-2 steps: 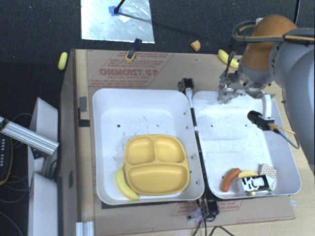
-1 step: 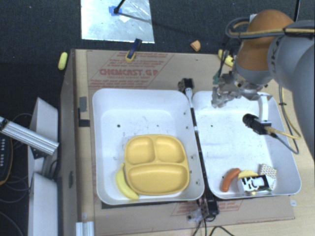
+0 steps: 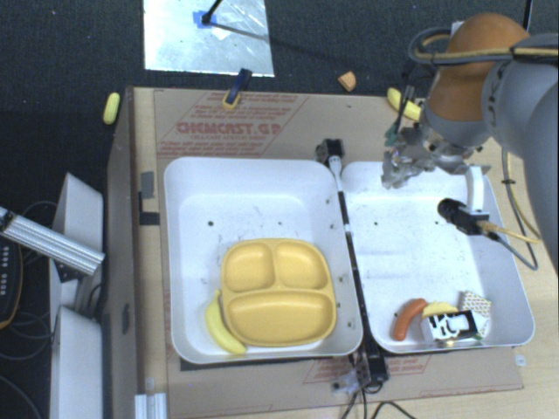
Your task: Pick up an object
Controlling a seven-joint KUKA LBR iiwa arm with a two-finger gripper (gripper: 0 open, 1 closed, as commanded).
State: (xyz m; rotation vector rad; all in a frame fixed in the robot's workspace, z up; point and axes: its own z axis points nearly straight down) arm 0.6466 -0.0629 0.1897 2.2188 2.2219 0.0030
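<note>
My gripper (image 3: 396, 174) hangs over the far left corner of the right bin (image 3: 437, 251), with nothing visible between its fingers. A yellow divided plate (image 3: 278, 291) lies in the left bin (image 3: 253, 195), near its front. A yellow banana (image 3: 220, 327) sits tucked against the plate's front left edge. At the front of the right bin lie an orange-red sausage (image 3: 407, 318), a small yellow piece (image 3: 439, 309) and a black and white box (image 3: 454, 326). These things are far from the gripper.
A checkered small item (image 3: 476, 302) rests against the right bin's front right wall. The divider (image 3: 348, 234) between the bins runs front to back. Outside the bins, a yellow object (image 3: 111, 107) and an orange piece (image 3: 348, 80) lie on the dark floor.
</note>
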